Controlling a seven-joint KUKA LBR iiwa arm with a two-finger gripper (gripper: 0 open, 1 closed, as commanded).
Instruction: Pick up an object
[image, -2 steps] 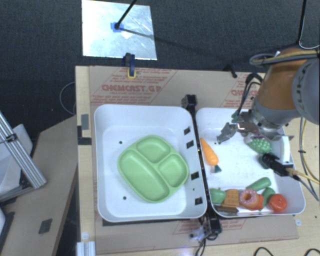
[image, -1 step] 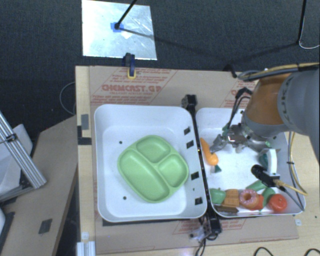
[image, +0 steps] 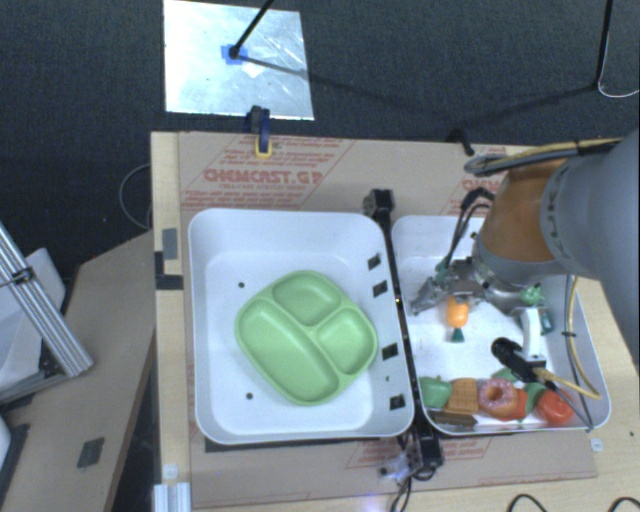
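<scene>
The gripper (image: 452, 292) hangs in the right bin (image: 420, 240), fingers spread wide w/ nothing between them. A small orange toy (image: 457, 314) sits just under, mid-bin. It could slip away if the fingers close off-center.

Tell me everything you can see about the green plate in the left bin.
The green plate is a pale green, rounded divided dish that looks like matte plastic. Raised ridges split it into three compartments: one long section along its lower left and two smaller ones on the upper right. It lies flat and upright on the floor of the left bin, turned at a diagonal, roughly central. Nothing lies in it, and nothing else touches it.
</scene>
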